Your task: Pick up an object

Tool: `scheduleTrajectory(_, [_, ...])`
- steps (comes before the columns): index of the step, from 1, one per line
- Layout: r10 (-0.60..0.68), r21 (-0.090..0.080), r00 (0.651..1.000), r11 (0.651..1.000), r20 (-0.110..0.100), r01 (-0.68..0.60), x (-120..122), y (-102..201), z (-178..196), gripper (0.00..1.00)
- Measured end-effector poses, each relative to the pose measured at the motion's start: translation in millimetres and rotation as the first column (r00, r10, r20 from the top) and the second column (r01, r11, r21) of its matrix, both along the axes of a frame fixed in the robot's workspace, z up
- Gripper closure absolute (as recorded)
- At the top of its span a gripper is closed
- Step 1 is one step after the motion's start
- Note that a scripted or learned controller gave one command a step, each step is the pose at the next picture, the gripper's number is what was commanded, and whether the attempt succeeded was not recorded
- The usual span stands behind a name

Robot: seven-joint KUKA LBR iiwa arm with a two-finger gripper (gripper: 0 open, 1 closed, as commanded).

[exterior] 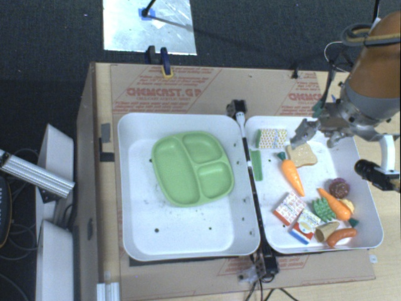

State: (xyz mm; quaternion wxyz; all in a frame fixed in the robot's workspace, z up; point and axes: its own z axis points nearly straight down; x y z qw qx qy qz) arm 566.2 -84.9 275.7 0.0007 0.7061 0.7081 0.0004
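Note:
My gripper (318, 137) hangs over the back of the right bin (369, 221), its two fingers spread apart and nothing between them. A slice of toast (304, 157) lies just below and in front of the fingers. An orange carrot (292, 175) lies next to the toast, toward the bin's middle. A dotted white block (271, 138) sits to the left of the gripper, close to its left finger.
The left bin (135, 231) holds a green divided plate (193, 168). A green stick (255, 165) lies along the right bin's left wall. Several toy foods crowd its front: a red-and-white box (289, 209), a second carrot (336, 205), a purple ball (339, 187) and a sausage (341, 236).

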Motion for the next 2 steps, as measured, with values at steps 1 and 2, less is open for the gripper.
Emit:
scheduleTrajectory(1, [-0.003, -0.001, 1.000, 1.000, -0.004, 0.003, 10.3, -66.6, -101.7, 0.00])
scheduleTrajectory(2, [0.002, -0.001, 1.000, 1.000, 0.008, -0.002, 65.0, -58.7, -188.4, 0.00])
